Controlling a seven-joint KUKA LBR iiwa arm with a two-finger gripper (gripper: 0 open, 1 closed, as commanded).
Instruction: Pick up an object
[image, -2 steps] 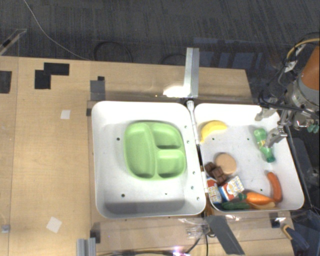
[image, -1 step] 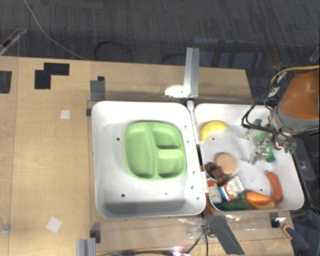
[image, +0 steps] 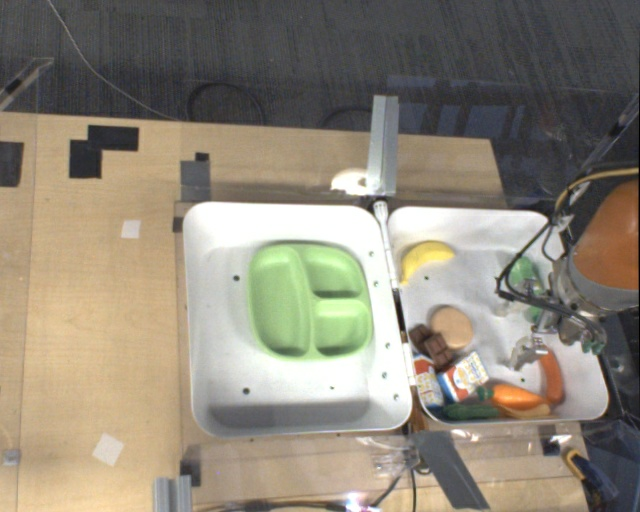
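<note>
Toward the lower right of the frame, inside the right-hand shallow white plastic bin (image: 470, 240), lies a slim red-orange sausage-shaped toy (image: 551, 378), its long axis running nearly up and down the picture, close to the bin's right wall. It looks the likeliest thing to be picked, since the pincer (image: 530, 352) hangs just to its upper left, almost touching its top end; whether the pincer is spread or closed cannot be told, and nothing is seen in its grasp. Below the sausage an orange carrot-shaped toy (image: 518, 398) lies crosswise along the bin's lower edge, beside a dark green piece (image: 468, 410). Further left sit a small red-and-white carton (image: 464, 376), a brown block (image: 431, 346), a tan round bun-like piece (image: 452, 326) and, higher up, a yellow banana (image: 425, 258). The left-hand white bin (image: 215, 300) holds a light green divided plastic tray (image: 308, 300). Both bins rest on the pale wooden surface (image: 90, 330).
</note>
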